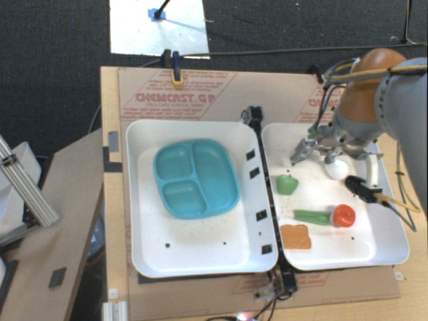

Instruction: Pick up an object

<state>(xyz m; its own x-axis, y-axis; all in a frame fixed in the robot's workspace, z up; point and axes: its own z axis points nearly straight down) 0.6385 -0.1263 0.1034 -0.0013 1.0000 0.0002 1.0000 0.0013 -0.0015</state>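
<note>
Left bin (140, 246): teal divided plate (197, 178) near middle. Right bin (391, 243): gripper (313, 156) low at back, fingers spread, nothing between. White egg-shaped object (336, 168) just beside it. Small green piece (287, 184), green stick (311, 216) touching red ball (344, 216), orange slice (295, 237) nearer front.

Left white bin (200, 249) is holding a teal divided plate (196, 178), which is lying flat and slightly skewed near its middle. Right white bin (378, 249) is sitting flush beside it, with black clips (255, 173) running along the shared edge. Both are resting on a printed cardboard sheet (200, 93), and a blue-and-yellow clamp (176, 69) is gripping its far edge. A white paper sheet (134, 25) is lying beyond it.
</note>
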